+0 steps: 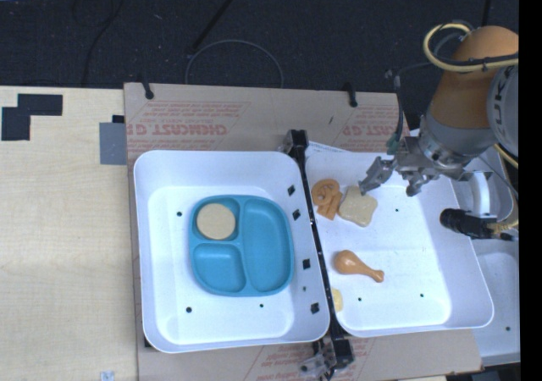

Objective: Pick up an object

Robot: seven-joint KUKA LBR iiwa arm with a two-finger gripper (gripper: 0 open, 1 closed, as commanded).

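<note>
The right bin (423, 303) holds a pale bread slice (357, 207), a brown croissant (325, 195) touching its left side, a toy chicken drumstick (357, 266) nearer the front, and a small yellow piece (336, 299) at the front left wall. My gripper (389, 187) hangs over the back of this bin, just right of and above the bread slice. Its two dark fingers are spread open with nothing between them. The left fingertip (367, 185) is close to the bread's upper corner.
The left bin (161, 176) holds a blue divided plate (254, 252) with a round tan biscuit (215, 220) in its back left compartment. A black divider (306, 227) runs between the bins. A black cylindrical part (464, 222) juts in at the right bin's right edge.
</note>
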